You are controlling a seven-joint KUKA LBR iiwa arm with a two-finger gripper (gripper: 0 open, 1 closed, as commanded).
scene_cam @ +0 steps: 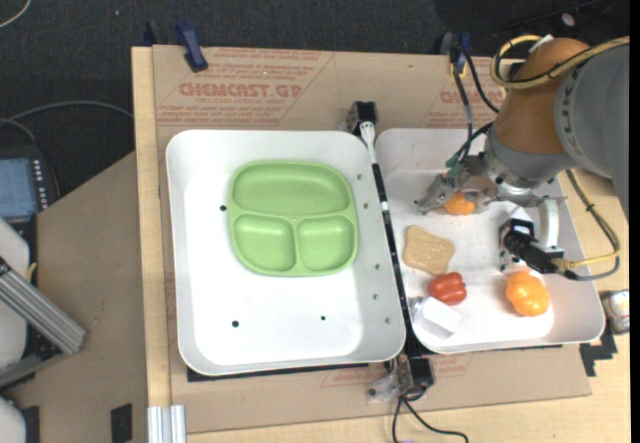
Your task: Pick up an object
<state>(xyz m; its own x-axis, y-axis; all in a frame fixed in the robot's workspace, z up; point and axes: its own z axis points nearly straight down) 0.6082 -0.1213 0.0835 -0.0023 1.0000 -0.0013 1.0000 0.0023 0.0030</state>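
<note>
Nearest the camera, a white block (437,316) lay at the front edge of the right bin (575,326), touching a red pepper-like piece (447,287) just behind it. Beside these sat a tan slice of bread (427,250) and, toward the right, an orange pepper-like piece (527,293). Farther back, the jaws (458,197) were down over a small orange object (460,203), which appeared to sit between them, though whether they pinched it or stood spread could not be told. The grey arm (585,121) with its orange band covered the bin's rear right corner. In the left bin (200,331) lay a green divided tray (293,216), well apart from the jaws, on the brown desk (250,81).
</note>
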